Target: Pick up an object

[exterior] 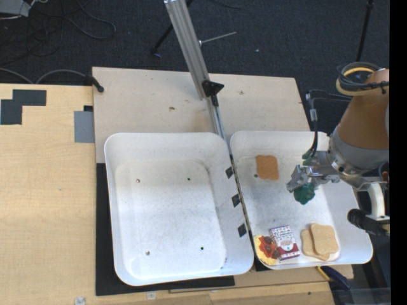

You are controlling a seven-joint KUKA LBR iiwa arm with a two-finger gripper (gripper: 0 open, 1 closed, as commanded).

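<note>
My gripper [301, 184] hangs over the right side of the right bin [362, 250], reaching in from the right. A small dark green object [305, 195] sits right at its tip, partly covered by it; whether it is held or lying on the bin floor cannot be told. A brown square pad [267, 167] lies to the gripper's left, near the bin's back. At the bin's front lie a red, yellow and white packet [280, 244] and a tan bread-like piece [320, 240].
The left bin [117, 170] stands beside the right one, with a divider and black clips [236, 199] between them. A slanted metal rail [191, 46] rises behind the bins. The arm's body [364, 132] covers the right bin's far right edge.
</note>
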